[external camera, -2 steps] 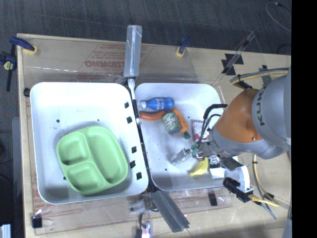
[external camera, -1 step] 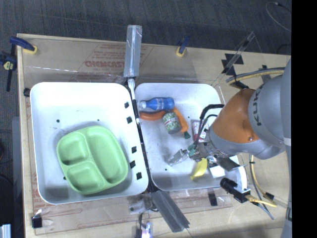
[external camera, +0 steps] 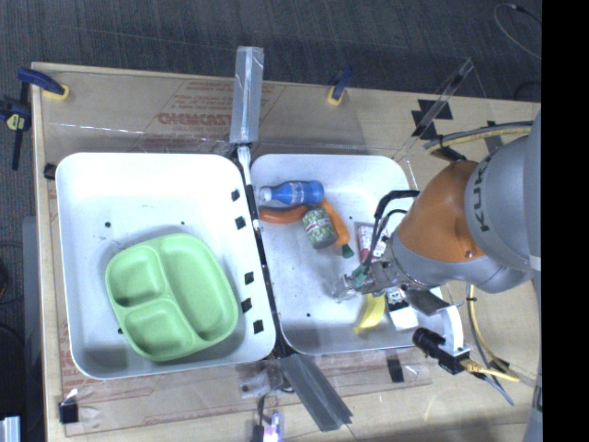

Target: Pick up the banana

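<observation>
- The banana (external camera: 371,313) lies in the right-hand bin (external camera: 304,325), near that bin's front wall and toward its right side; only its yellow lower part shows, the upper part hidden under the arm's wrist.
- The gripper (external camera: 361,282) is down in the same bin, just above and touching or nearly touching the banana's upper end; I cannot tell whether its fingers are apart or together, nor whether the banana sits between them.
- The arm (external camera: 460,219) with its orange band covers the bin's right wall, to the right of the banana.
- A blue bottle (external camera: 293,193) lies on its side well behind the banana, near the bin's back-left corner.
- An orange carrot-like thing (external camera: 285,215) lies just in front of the bottle, and a small green-labelled can (external camera: 319,227) rests beside it, between bottle and banana.
- A green divided plate (external camera: 171,296) sits in the left-hand bin (external camera: 92,191), well apart from the banana, to its left.
- Both bins rest on the bench (external camera: 368,109).
</observation>
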